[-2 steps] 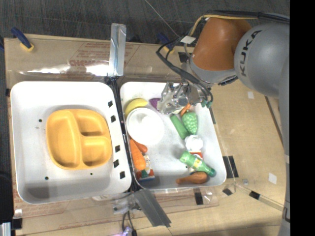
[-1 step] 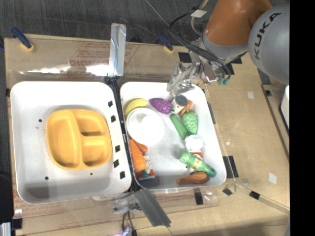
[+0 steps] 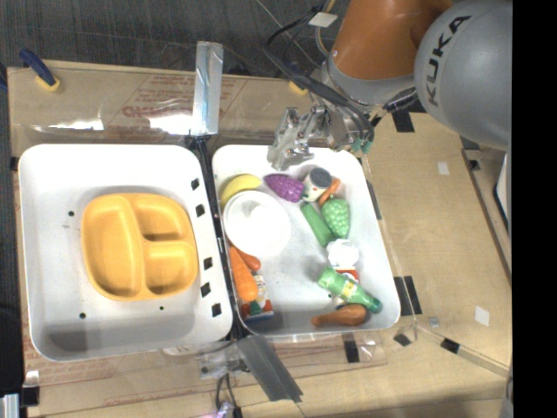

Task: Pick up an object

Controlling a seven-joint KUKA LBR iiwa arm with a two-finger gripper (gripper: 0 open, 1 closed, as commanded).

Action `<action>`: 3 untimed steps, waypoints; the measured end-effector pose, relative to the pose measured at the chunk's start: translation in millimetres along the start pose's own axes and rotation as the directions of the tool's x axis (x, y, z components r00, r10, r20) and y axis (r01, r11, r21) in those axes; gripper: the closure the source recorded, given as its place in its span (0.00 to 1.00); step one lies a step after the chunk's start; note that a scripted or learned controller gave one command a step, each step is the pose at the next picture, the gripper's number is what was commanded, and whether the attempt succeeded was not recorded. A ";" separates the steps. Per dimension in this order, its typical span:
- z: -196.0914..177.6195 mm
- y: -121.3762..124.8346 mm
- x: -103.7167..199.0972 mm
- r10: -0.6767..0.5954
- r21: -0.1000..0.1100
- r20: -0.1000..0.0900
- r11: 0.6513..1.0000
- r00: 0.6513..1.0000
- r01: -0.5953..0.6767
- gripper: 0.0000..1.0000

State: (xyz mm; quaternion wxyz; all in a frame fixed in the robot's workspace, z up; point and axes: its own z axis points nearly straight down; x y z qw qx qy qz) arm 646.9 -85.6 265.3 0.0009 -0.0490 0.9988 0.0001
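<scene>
My gripper [image 3: 292, 149] hangs over the back rim of the right bin [image 3: 383, 259], just above and left of a purple grape bunch [image 3: 284, 186]. Its metal fingers [image 3: 281, 146] look open with nothing between them. In the right bin lie a yellow piece [image 3: 239, 184], a white bowl [image 3: 255, 220], a small round can [image 3: 318, 181], a green cucumber [image 3: 317, 223], a bumpy green fruit [image 3: 338, 217], an orange carrot [image 3: 244, 277], a white bottle [image 3: 343, 254], a green bottle [image 3: 348, 290] and a brown sausage [image 3: 341, 318].
The left bin [image 3: 35, 233] holds a yellow divided tray [image 3: 139, 244]. A divider wall [image 3: 216, 259] with black tape runs between the bins. The grey arm with its orange band [image 3: 383, 24] looms over the back right corner, cables trailing behind it.
</scene>
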 end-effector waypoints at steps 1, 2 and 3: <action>-39.9 -46.6 -6.4 0.224 0.003 0.004 0.975 0.975 -0.224 1.00; -51.2 -45.6 -7.8 0.219 0.003 0.008 0.976 0.976 -0.220 1.00; -0.7 12.4 18.0 0.341 0.001 -0.003 0.940 0.940 -0.341 1.00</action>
